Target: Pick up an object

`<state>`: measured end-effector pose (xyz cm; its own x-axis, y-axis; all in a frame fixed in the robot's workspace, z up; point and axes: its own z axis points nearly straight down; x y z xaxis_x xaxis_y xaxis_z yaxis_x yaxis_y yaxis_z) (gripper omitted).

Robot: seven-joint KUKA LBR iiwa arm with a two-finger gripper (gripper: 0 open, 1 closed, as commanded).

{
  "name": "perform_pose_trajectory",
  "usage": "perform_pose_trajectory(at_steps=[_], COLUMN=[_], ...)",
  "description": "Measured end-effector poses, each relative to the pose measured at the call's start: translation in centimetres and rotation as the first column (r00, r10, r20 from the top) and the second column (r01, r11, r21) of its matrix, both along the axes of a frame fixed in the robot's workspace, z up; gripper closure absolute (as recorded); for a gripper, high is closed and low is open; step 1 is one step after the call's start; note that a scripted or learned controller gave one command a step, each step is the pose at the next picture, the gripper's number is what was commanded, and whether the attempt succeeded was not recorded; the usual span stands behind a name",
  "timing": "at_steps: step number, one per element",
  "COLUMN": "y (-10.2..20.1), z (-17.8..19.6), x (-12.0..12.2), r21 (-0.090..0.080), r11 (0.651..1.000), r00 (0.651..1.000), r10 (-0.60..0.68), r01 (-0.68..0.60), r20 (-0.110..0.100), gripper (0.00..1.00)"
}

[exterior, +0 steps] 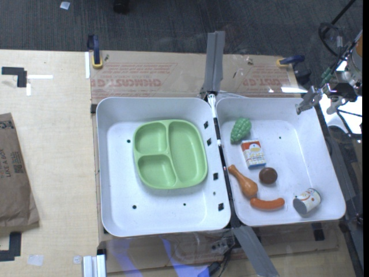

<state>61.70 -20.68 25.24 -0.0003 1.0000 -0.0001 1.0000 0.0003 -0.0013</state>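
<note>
The right bin point(305, 149) holds several small objects. A green bumpy toy vegetable point(240, 130) lies near its far left corner, with a small red and white box point(253, 153) just in front of it. A brown ball point(268, 176) sits mid-bin beside an orange-brown drumstick shape point(244, 181). An orange sausage point(267, 203) and a white cup on its side point(307, 201) lie by the near wall. My gripper point(331, 88) hangs at the view's right edge, over the bin's far right corner, apart from every object.
The left bin point(115, 172) bears a pale green divided plate point(170, 153). A grey divider strip point(214, 62) runs back from between the bins. Blue clamps point(93, 46) hold brown cardboard behind them. A brown paper bag point(14, 172) lies on the bench at left.
</note>
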Motion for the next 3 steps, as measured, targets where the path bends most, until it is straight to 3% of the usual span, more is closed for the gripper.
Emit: perform_pose_trajectory(at_steps=[1, 2, 3], y=[7.2, 10.3, 10.9], z=[-6.9, -13.0, -16.0], x=[-0.7, 2.6, 3.4], r21=[0.0, 0.0, -0.001], r11=[0.995, 0.956, 0.929], r00=[0.995, 0.956, 0.929], r10=[0.1, 0.294, 0.37], r01=[-0.1, -0.294, -0.37], r20=[-0.001, 0.0, 0.001], gripper=[0.0, 0.0, 0.0])
